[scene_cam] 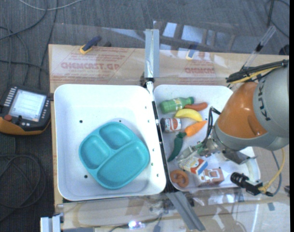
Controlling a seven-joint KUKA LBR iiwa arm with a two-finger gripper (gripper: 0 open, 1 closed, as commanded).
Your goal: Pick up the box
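The box (210, 176) was seen lying flat at approx 5 o'clock in the right bin (219, 92), boxed in by a pretzel (179, 178) & carton (199, 166), w/ the gripper (204, 148) hung just above at 11 o'clock, presumably for a descent; its grip state couldn't be told.

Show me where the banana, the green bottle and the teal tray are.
banana (189, 114): camera view, middle of its yellow curve.
green bottle (175, 104): camera view, on its body, lying in the right bin.
teal tray (115, 154): camera view, on the ridge between its compartments, left bin.
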